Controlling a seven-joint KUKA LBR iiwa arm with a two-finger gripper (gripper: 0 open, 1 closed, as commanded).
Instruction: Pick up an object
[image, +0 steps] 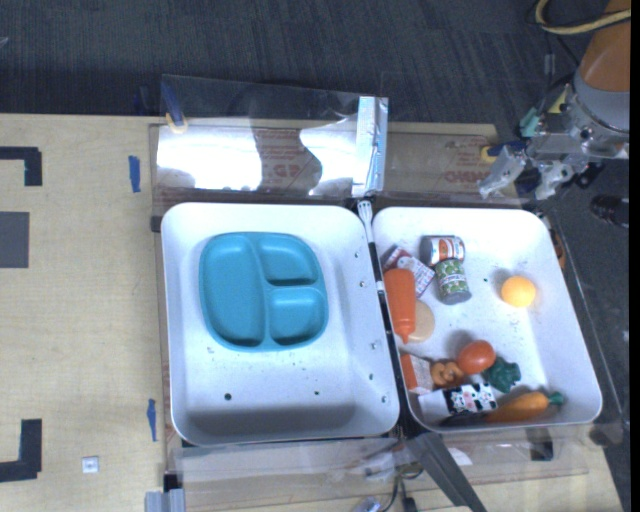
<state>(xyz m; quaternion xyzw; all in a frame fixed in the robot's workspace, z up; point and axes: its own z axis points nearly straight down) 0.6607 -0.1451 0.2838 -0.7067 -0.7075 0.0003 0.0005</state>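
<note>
A robot's gripper (528, 168) hangs beyond the right bin's (560, 330) far-right corner, whether spread or clenched impossible to tell. Its nearest candidate, a small orange ball (518, 291), lies alone on the bin floor toward six o'clock from it; the tin can (447, 269) and long carrot-like piece (401, 302) sit farther off, toward eight o'clock.

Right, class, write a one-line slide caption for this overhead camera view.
Robot pincer hovers beyond the right bin of toy food, while a blue divided plate fills the left bin.
</note>
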